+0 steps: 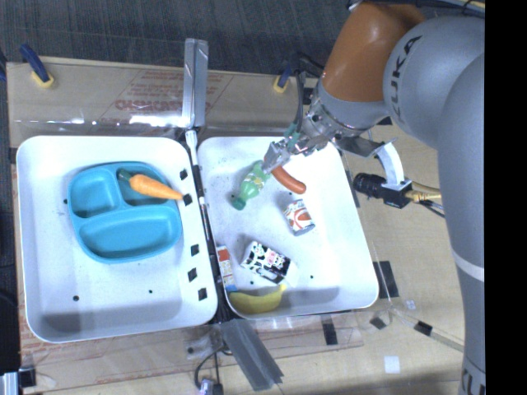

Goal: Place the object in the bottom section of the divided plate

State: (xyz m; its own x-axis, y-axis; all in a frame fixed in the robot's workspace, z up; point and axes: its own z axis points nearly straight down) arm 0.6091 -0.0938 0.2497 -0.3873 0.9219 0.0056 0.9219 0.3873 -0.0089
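Blue divided plate [123, 237] shows a bare bottom section, with a carrot [155, 187] in an upper one. Well right of the plate, the pincer [280, 153] hangs just above a green bottle [249, 185] and a sausage [290, 179]. Whether it is clenched I cannot tell. Pickup and delivery seem left.

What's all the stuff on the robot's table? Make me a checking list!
surface: left bin and right bin, white, side by side on a brown bench.
job's things: blue divided plate in the left bin; a carrot lies in its upper right section, bottom section bare.
clutter: right bin holds a green bottle, sausage, red-white can, black-white box, banana.
grippers: gripper close above the bottle and sausage.
cables: dark cable over the arm's orange band.
surroundings: blue clamps at the bench's far edge.
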